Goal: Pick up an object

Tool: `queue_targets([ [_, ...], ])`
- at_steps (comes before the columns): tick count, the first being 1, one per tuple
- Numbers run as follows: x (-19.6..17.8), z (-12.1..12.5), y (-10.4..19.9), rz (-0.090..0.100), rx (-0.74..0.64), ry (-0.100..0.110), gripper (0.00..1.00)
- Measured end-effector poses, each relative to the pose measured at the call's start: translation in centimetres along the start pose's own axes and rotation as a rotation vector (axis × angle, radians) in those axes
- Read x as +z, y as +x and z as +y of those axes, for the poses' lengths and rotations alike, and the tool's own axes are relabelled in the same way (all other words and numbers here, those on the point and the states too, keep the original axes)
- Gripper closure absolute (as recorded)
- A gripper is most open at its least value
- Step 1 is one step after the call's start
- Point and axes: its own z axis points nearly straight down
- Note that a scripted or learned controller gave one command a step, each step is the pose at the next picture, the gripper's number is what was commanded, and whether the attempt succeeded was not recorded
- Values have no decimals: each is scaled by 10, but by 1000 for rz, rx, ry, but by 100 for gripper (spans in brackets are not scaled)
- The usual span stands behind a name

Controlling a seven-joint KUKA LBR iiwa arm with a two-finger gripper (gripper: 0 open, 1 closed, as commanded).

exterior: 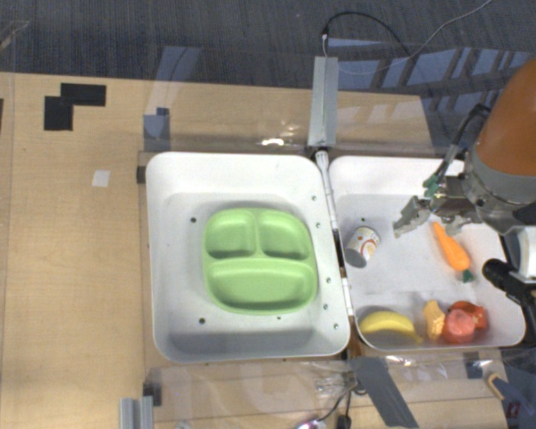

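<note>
Green tray (259, 259) fills the left bin (165, 239); right bin (375, 172) holds carrot (451, 248), banana (389, 324); claw (420, 214) released.

Tray (259, 259) in left bin (174, 239) (fruit lies in right bin (375, 186)).

An orange plastic carrot (450, 248) is seen lying slanted at the right of the frame. A yellow banana (389, 324), a red tomato-like toy (464, 321) and a small white cup (362, 243) are found lower and left.
</note>
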Motion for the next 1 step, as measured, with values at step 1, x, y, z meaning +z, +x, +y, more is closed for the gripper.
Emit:
queue_targets([
  [1,-28,19,-59,-1,222,-2,0],
])
